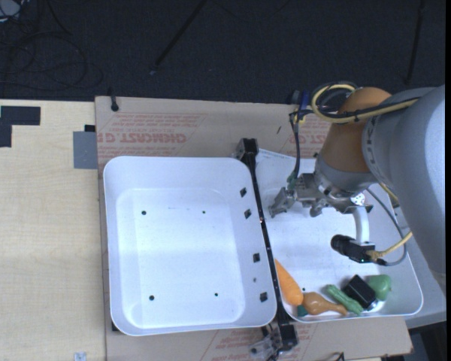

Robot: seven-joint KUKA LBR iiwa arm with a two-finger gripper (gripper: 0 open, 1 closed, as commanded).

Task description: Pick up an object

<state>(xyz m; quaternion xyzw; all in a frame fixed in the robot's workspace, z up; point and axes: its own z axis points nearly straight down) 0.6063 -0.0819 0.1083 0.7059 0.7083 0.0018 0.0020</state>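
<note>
Several small objects lie along the near edge of the right bin [406,307]: an orange carrot [286,283], a tan piece [321,303], a long green piece [344,298], a black block [358,290] and a green lump [379,284]. My gripper [295,206] hangs over the far left part of that bin, close to the divider and well back from the objects. Its fingers stand open, and I see nothing between them.
The left white bin [109,201] sits beside the right one, with a black clipped divider [259,224] between them. A black cable plug [349,247] dangles from the arm above the right bin. Both bins rest on brown cardboard [173,126].
</note>
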